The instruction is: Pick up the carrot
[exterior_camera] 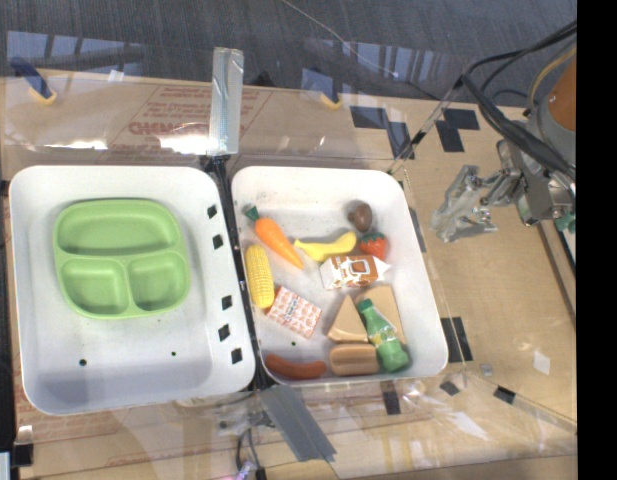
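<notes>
Right bin (pixel 413 230): carrot (pixel 276 240) beside corn (pixel 258 276), banana (pixel 325 245); claw (pixel 466 218) outside bin, spread, holding nothing.

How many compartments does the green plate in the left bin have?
3. The green plate has one wide compartment across its far side and two smaller ones along the near side, one to the left and one to the right.
</notes>
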